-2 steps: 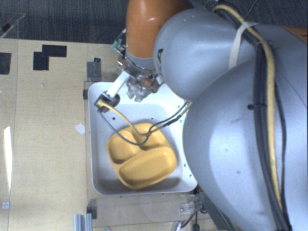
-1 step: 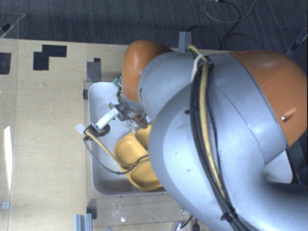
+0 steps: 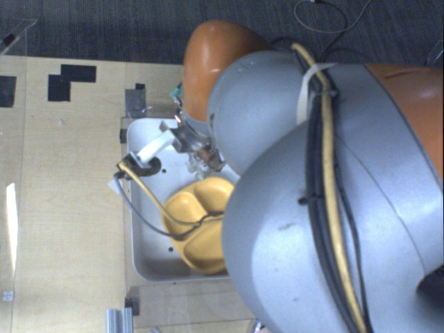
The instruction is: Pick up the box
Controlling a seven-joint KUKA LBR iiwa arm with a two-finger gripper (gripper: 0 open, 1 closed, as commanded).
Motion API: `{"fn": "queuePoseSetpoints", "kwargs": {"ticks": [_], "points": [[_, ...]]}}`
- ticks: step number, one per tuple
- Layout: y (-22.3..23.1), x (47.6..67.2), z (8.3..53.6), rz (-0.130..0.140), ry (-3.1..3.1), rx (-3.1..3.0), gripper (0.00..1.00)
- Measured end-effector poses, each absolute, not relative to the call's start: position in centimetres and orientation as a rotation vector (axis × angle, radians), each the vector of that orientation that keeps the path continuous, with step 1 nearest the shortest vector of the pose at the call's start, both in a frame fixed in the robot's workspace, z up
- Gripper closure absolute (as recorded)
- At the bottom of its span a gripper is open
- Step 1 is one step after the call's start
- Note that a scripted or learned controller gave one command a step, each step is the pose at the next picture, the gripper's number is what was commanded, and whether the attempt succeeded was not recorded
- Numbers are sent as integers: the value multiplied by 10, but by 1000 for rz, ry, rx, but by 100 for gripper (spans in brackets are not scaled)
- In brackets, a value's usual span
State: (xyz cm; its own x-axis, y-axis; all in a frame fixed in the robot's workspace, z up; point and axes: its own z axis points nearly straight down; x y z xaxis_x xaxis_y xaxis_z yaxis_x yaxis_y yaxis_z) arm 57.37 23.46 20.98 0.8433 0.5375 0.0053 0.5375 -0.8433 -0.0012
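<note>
I see the grey arm (image 3: 326, 186) covering most of the worktop (image 3: 62, 207). Under it lies a white bin (image 3: 142, 255) with a yellow bag-like thing (image 3: 198, 217). The gripper (image 3: 198, 151) hangs over the bin's far part. The box I cannot find.

floor (image 3: 104, 12): dark carpet | bench (image 3: 62, 207): pale wood (black marks)
</note>
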Motion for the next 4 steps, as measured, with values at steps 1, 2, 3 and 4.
{"fn": "queuePoseSetpoints", "kwargs": {"ticks": [1, 2, 3, 4], "points": [[235, 575, 221, -11, -875, -3011, 100], [235, 576, 232, -14, -870, -3009, 100], [234, 577, 243, -17, -867, -3007, 100], [235, 488, 244, -2, -724, -3054, 100]]}}
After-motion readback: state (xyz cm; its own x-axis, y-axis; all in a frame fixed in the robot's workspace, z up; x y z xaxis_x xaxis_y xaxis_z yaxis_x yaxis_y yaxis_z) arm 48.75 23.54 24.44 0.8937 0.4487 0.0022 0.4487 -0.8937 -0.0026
